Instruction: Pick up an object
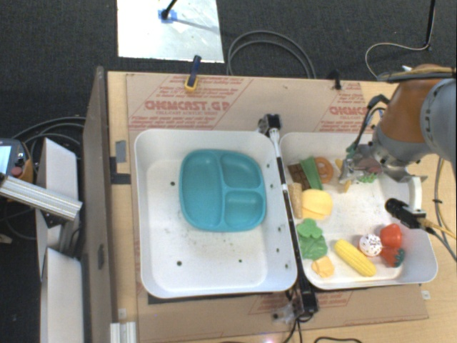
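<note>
On the worktop [214, 95] sit two white bins. The left bin [161, 263] holds one teal divided plate [221, 190]. The right bin [421, 263] holds small plastic play food, likely light, stiff and slick: one yellow lemon [317, 204], one corn cob [355, 257], one tomato [391, 236], one green leafy piece [311, 239]. The corn looks easiest, gripped across its narrow middle. The gripper [355, 164] hovers over the bin's far end; I cannot tell how it is set.

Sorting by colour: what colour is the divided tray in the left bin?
Teal blue tray, clearest in the camera view.
</note>
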`<state>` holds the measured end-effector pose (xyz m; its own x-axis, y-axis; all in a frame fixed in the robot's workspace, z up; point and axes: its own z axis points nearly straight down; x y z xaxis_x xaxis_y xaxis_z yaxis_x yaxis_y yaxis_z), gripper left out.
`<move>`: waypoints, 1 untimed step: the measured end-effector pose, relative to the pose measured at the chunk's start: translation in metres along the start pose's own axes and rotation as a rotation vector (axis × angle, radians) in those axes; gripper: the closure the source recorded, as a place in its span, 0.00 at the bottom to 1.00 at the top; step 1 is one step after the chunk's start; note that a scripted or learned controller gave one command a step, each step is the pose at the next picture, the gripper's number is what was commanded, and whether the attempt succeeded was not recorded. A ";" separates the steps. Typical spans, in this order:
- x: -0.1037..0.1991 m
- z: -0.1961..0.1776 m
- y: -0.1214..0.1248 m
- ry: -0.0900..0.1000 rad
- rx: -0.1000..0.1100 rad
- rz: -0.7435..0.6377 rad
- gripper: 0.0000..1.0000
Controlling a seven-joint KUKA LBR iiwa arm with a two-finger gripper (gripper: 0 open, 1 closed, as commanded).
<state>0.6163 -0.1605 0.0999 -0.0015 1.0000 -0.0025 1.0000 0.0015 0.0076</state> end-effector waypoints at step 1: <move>-0.047 -0.105 -0.069 -0.004 -0.001 0.006 1.00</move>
<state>0.5465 -0.2072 0.2045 0.0045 1.0000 -0.0064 1.0000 -0.0044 0.0088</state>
